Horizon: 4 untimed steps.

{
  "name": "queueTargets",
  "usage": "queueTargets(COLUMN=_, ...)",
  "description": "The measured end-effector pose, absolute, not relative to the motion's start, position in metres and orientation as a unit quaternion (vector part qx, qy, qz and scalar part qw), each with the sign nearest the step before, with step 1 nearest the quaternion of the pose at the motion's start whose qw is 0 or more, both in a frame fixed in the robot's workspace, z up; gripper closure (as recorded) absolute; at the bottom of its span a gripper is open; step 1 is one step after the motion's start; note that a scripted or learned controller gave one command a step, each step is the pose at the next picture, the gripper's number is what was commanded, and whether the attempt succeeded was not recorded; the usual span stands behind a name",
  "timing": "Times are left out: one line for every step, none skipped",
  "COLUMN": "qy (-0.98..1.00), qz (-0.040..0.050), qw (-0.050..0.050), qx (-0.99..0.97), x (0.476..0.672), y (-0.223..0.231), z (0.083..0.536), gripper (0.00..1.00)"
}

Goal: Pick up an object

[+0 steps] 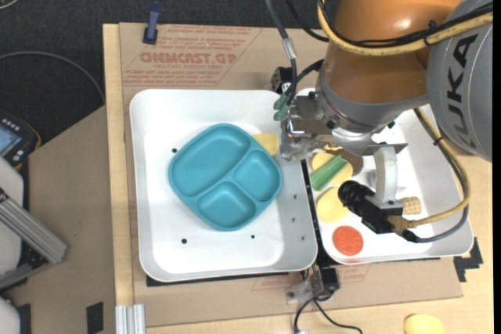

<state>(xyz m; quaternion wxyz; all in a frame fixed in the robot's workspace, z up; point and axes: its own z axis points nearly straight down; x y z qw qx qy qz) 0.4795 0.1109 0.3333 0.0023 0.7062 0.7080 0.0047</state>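
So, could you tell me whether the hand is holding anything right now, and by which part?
It cannot be told: the hand sits low over the right bin, its tip hidden under the wrist.

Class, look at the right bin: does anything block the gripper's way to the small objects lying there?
Nothing visible does. The gripper hangs directly above the green piece and yellow piece; the orange-red disc lies nearer the front rim.

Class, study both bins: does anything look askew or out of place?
The blue divided plate lies turned at an angle to the left bin's edges. A yellow piece lies beside its upper right rim, apart from the other small items in the right bin.
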Motion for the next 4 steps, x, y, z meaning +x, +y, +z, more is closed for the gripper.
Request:
queueTargets(qy=0.704, qz=0.0051, qw=0.005, qx=0.710, x=0.480, y=0.038, z=0.434, gripper=1.00)
queueTargets(qy=0.705, qz=-0.0057, qw=-0.004, qx=0.709, x=0.497, y=-0.006, z=0.305, gripper=1.00)
queueTargets(qy=0.709, qz=0.0065, qw=0.005, qx=0.705, x=0.483, y=0.023, z=0.434, gripper=1.00)
queueTargets(qy=0.713, qz=0.0043, qw=0.001, qx=0.701, x=0.485, y=0.173, z=0.460, gripper=1.00)
